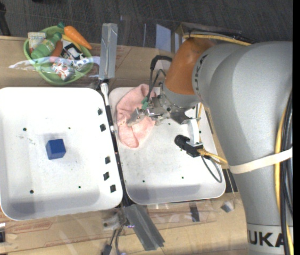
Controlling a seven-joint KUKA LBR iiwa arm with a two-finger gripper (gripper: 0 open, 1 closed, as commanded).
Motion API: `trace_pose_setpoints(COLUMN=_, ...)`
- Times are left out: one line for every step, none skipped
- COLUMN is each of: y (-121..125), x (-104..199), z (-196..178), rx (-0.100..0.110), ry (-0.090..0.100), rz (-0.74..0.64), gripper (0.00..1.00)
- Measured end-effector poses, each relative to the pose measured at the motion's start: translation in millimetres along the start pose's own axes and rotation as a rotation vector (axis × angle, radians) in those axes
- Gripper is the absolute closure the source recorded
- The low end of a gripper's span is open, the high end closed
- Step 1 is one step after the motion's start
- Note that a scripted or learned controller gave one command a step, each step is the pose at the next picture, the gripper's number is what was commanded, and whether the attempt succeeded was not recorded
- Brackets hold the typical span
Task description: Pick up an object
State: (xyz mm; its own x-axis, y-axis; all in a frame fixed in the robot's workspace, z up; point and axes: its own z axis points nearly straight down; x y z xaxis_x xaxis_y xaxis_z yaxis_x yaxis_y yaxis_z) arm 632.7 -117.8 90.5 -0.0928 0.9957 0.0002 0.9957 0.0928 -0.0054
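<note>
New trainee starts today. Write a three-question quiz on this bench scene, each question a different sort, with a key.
1. True or false: the blue cube lies in the left bin.
2. The pink cloth lies in the right bin at its: A) upper left B) lower right C) middle.
3. Fill in: the tool is over the pink ____.

Key: 1 true; 2 A; 3 cloth.
</note>
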Motion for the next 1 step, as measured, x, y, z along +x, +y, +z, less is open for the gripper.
trace_pose_setpoints(y=21.4, x=-27.0, z=-0.3, rx=-0.001, ry=0.001, rz=-0.041, gripper=0.0)
